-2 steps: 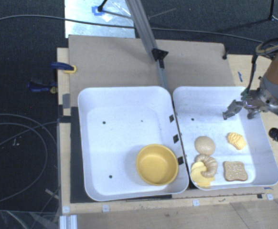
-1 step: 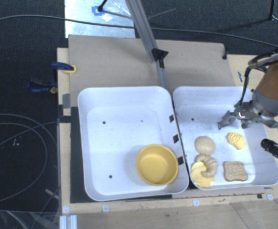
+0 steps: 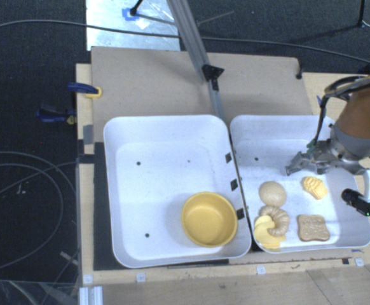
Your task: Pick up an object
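Arm point(image 3: 362, 116) enters from the right, orange band visible above wrist, wrist hanging over right bin point(image 3: 261, 138) upper-right area. Gripper point(image 3: 299, 166) sits low over bin floor, pointing toward bin centre-left. Grip state: cannot tell from this angle, dark metal parts blur together. Nothing seen held.

Right bin contents, all in lower half:
- round beige bun-like obj point(image 3: 272, 192), near bin centre, below-left of gripper, apart from it.
- yellow ridged piece point(image 3: 314, 187), just below-right of gripper, close to wrist, not clearly touching.
- croissant-shaped obj point(image 3: 276, 220), directly below bun, touching or nearly so.
- flat yellow piece point(image 3: 266, 236), under/beside croissant at bin's lower-left corner, overlapped by croissant.
- toast slice point(image 3: 313, 227), lying flat, right of croissant, separate.

Left bin point(image 3: 128, 138): yellow bowl point(image 3: 209, 218) upright, lower-right corner, near divider between bins.

Surroundings: cardboard sheet point(image 3: 255, 81) under/behind bins; grey tripod pole point(image 3: 191, 33) running diag down to bins' shared edge; blue/yellow clamps point(image 3: 77, 100) on bench left edge; cables point(image 3: 26, 189) on dark floor at left.
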You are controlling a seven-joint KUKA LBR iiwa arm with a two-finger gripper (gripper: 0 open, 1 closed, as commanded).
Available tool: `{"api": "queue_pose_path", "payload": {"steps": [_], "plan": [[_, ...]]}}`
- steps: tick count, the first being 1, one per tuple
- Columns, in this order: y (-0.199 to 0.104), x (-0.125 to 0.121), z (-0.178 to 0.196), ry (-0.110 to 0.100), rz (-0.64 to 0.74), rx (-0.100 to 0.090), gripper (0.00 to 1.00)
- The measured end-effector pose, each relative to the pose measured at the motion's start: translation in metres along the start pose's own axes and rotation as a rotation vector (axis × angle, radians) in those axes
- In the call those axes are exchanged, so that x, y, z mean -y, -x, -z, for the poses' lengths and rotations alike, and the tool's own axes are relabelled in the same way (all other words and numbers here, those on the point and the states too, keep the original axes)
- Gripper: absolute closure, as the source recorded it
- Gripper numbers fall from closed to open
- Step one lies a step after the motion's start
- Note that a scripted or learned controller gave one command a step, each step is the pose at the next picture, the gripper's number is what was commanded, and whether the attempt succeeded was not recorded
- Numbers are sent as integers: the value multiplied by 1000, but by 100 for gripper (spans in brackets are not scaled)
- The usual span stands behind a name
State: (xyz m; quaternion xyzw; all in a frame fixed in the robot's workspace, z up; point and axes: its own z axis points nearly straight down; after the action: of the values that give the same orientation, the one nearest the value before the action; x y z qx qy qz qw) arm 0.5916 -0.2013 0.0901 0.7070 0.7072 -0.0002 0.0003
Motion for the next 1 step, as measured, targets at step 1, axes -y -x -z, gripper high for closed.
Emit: {"api": "queue_pose_path", "payload": {"steps": [1], "plan": [[0, -1, 12, 5, 0, 2, 100]]}}
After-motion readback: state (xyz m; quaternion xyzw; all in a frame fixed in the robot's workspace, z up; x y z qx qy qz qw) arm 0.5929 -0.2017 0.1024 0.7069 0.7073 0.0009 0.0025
